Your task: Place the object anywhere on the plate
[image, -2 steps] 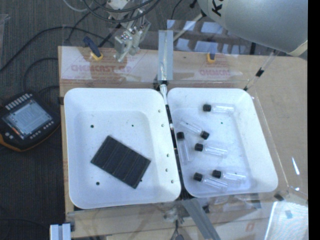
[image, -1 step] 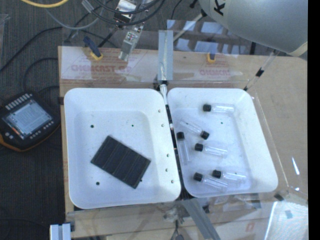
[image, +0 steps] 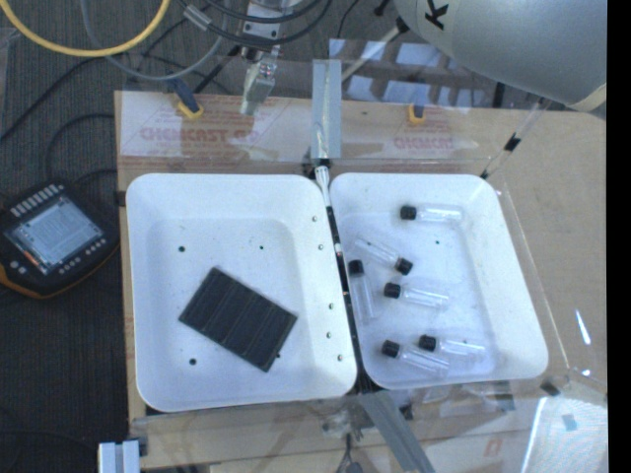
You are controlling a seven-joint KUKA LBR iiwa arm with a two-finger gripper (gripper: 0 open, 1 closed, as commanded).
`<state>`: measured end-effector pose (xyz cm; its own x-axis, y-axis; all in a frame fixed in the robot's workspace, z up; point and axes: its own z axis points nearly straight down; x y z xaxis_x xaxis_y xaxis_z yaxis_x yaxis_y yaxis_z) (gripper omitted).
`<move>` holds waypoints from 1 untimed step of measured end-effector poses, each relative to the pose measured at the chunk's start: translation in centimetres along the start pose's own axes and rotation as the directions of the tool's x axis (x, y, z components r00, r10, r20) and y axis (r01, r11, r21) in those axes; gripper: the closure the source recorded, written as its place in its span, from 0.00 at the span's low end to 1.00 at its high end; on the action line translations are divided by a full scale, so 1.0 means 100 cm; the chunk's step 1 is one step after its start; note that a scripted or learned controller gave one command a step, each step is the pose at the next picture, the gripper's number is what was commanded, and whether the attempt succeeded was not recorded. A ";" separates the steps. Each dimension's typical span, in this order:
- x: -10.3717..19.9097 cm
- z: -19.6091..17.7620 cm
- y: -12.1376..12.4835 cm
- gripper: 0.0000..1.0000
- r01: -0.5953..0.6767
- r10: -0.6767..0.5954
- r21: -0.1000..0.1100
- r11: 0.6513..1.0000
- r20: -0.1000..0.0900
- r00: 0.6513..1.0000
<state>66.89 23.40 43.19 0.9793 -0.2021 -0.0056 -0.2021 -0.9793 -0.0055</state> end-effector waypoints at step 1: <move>0.001 -0.007 -0.001 1.00 -0.004 0.004 0.007 1.000 0.007 1.000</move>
<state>66.98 23.47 43.90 0.9786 -0.2055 -0.0127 -0.2057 -0.9785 -0.0127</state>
